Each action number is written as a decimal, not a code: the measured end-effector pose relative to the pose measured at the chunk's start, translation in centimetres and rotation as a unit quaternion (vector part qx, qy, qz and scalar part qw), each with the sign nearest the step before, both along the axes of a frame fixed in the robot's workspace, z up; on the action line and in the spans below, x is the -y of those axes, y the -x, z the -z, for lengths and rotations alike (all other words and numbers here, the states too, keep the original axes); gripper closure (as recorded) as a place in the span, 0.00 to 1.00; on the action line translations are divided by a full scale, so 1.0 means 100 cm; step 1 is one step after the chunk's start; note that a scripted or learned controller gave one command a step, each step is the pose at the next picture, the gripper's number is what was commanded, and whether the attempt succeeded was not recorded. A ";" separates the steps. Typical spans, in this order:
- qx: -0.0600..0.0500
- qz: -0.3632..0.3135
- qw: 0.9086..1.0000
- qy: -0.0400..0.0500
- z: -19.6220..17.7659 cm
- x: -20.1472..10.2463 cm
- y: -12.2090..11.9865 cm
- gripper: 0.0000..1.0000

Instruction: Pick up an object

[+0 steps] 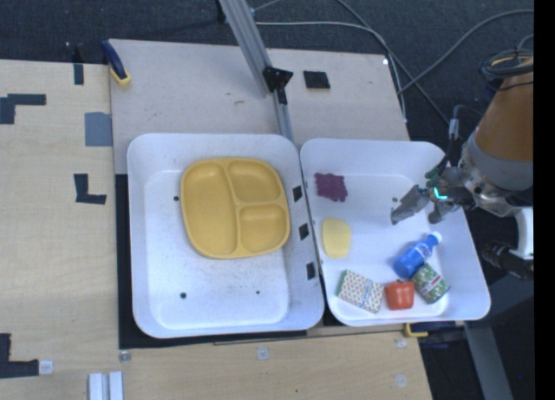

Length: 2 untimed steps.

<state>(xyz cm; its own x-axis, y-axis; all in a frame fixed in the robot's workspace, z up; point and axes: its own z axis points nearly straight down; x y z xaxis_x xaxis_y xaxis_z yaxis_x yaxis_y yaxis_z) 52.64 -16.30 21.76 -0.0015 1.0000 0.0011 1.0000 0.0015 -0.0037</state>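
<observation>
The right bin (373,157) holds a purple lump (330,186), a pale yellow piece (336,237), a blue bottle with a white cap (414,256), a green can (431,284), a red object (400,295) and a checked green-and-white packet (359,291). My gripper (423,206) hangs over the right side of this bin, above the blue bottle. Its fingers are spread apart with nothing between them.
The left bin (147,242) holds a yellow divided tray (235,206). A metal pole (244,21) slants down to the gap between the bins. Cables run over the dark floor at the top. The bench edge lies just below the bins.
</observation>
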 end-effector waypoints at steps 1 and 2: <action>0.001 0.000 1.000 0.000 -0.001 0.000 0.000 0.00; -0.002 0.001 1.000 0.000 0.058 0.008 -0.001 0.00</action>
